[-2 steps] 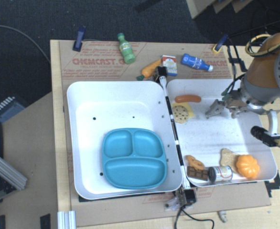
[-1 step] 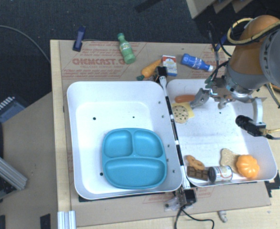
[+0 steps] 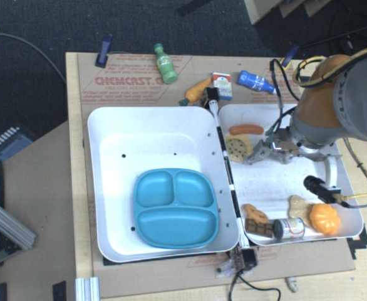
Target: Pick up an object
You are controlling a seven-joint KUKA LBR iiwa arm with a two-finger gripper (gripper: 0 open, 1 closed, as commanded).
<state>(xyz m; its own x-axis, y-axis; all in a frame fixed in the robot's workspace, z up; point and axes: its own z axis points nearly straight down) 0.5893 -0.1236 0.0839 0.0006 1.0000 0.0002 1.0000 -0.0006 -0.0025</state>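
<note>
The right bin [image 3: 268,184] holds a red sausage [image 3: 246,129] and a round tan cracker [image 3: 237,147] at its far left. My gripper [image 3: 257,155] hangs low over that bin, just right of the cracker and below the sausage, with nothing visibly held. Along the bin's near edge lie a brown cookie [image 3: 255,212], a dark chocolate piece [image 3: 258,227], a small can [image 3: 290,228], a pale bread chunk [image 3: 298,204] and an orange fruit [image 3: 324,218].
In the left bin [image 3: 108,130] sits a blue divided plate [image 3: 176,207]. On the cardboard behind the bins lie a green bottle [image 3: 166,63], a carrot [image 3: 197,91], a small carton [image 3: 222,85], a blue bottle [image 3: 256,81] and a blue marker [image 3: 103,51].
</note>
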